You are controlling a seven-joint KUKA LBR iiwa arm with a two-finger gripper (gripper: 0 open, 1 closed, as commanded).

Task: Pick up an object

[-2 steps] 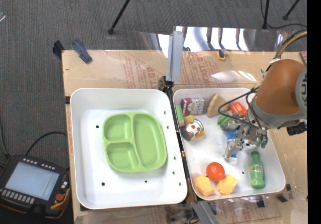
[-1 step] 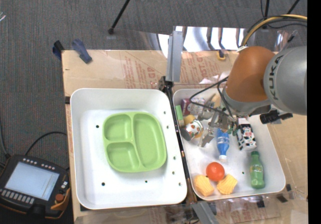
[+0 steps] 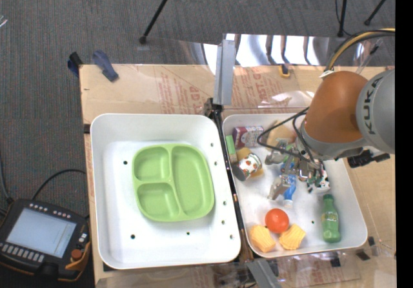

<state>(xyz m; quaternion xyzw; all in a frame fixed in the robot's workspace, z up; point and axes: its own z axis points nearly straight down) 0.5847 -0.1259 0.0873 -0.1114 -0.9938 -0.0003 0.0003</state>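
My gripper (image 3: 282, 185) hangs low over the middle of the right bin (image 3: 357, 206), below the orange wrist band (image 3: 334, 110). A small blue and white item (image 3: 290, 190) lies right against it; I cannot see whether it is held. Close by are a red-orange ball (image 3: 277, 219), two yellow ridged pieces (image 3: 262, 238) (image 3: 292, 236) and a green bottle (image 3: 330, 217) along the near side. A maroon packet (image 3: 247, 135) and a small round white and red toy (image 3: 250, 164) sit toward the bin's left side.
The left bin (image 3: 106, 170) holds a light green divided plate (image 3: 173, 182). A metal post (image 3: 224, 73) rises behind the wall between the bins. A control pendant (image 3: 42, 235) lies on the floor at lower left. Cables trail beside the wrist.
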